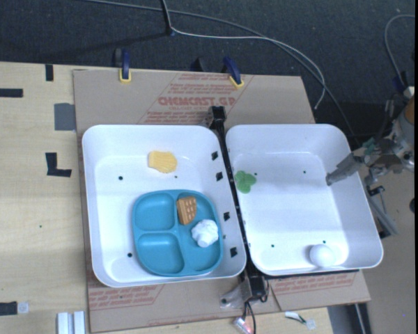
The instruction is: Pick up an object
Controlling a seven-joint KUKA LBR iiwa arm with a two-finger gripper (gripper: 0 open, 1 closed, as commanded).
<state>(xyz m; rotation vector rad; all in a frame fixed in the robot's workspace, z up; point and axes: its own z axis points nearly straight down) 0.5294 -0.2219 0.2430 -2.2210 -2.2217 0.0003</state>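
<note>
Green lump (245, 181), right bin's (292, 139) left edge

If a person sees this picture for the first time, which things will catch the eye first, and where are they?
The blue divided tray in the left bin stands out most, with a waffle-like piece and a white lump in its right compartment. A yellow piece lies above the tray on the bin floor. In the right bin, a green object sits near the left wall and a white ball near the front, while the gripper reaches over the right rim.
</note>
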